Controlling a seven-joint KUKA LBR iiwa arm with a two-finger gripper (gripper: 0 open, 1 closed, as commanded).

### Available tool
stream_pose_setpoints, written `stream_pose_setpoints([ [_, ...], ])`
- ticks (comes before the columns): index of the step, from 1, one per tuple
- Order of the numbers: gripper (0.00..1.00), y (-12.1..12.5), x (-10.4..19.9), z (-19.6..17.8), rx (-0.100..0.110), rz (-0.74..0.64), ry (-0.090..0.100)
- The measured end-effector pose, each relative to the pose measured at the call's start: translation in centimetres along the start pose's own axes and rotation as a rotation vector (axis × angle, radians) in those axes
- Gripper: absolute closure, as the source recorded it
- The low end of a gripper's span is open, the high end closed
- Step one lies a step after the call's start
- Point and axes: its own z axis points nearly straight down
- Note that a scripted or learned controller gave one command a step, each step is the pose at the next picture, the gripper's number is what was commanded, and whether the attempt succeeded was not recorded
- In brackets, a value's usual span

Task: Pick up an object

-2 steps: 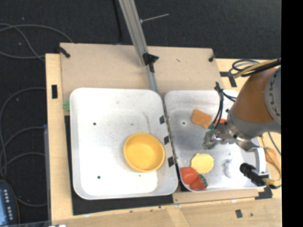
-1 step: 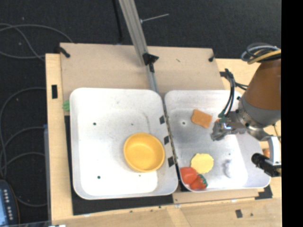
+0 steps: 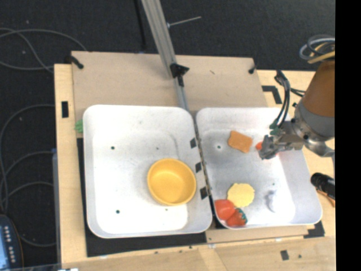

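Note:
The right bin (image 3: 293, 208) holds an orange block (image 3: 240, 141) near its back, a pale yellow round piece (image 3: 241, 194) toward the front, and a red strawberry-like toy (image 3: 230, 213) in the front left corner. A small grey object (image 3: 271, 200) lies to the right of the yellow piece. My gripper (image 3: 267, 149) hangs over the right part of this bin, just right of the orange block. A small red-orange thing (image 3: 259, 146) shows at its left side; whether it sits between the fingers is unclear.
The left bin (image 3: 113, 129) contains a yellow bowl (image 3: 171, 182) near its front right. A metal pole (image 3: 161, 35) slants up from between the bins at the back. Brown board surrounds both bins.

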Motion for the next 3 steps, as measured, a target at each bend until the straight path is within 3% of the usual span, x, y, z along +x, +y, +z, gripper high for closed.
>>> stream_pose_setpoints([
  [3,1.00,6.8,15.3,2.9,0.005,-0.002,0.001],
])
